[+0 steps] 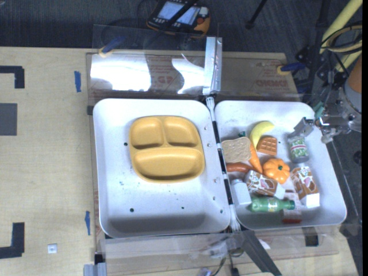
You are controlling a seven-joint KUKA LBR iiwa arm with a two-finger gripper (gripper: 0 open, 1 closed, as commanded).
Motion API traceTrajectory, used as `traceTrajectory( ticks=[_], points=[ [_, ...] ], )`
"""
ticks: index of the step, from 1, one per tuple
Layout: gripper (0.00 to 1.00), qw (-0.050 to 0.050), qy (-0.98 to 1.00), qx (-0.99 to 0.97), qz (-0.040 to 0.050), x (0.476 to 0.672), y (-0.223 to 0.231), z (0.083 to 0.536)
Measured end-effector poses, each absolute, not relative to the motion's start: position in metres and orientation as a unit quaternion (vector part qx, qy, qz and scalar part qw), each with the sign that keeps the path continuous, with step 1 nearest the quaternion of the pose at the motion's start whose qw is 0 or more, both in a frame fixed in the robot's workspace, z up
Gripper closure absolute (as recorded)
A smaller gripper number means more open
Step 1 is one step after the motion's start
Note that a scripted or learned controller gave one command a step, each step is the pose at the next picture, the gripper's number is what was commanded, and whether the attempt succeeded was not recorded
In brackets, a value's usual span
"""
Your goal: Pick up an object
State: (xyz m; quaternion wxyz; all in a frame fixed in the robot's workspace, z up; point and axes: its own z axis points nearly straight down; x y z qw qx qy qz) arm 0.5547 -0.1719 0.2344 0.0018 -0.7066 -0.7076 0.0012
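Observation:
The right bin (336,203) holds a heap of toy food: a yellow banana (261,130), a waffle (267,145), a slice of bread (236,150), a sausage (236,167), an orange pumpkin (276,169), a small green-labelled can (298,149), a brown snack packet (261,183), a printed carton (304,183) and a green bottle (269,205) lying flat. My gripper (316,128) hangs over the bin's upper right rim, just right of and above the can. Nothing shows in its grasp.
The left bin (112,200) carries a yellow divided plate (167,147) in its upper middle. A clear upright panel (149,68) stands behind the bins, and a metal divider (213,68) rises between them. Cables and stands crowd the far right.

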Motion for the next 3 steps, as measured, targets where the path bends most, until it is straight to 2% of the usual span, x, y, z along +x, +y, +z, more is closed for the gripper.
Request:
traceTrajectory(
  ticks=[1,2,3],
  points=[
    [0.00,0.002,-0.683,-0.731,-0.0062,0.609,-0.207,0.098],
    [0.00,-0.001,-0.771,-0.637,0.0000,0.618,-0.158,0.208],
    [0.00,0.000,-0.734,-0.679,-0.0005,0.619,-0.200,0.094]
  ],
)
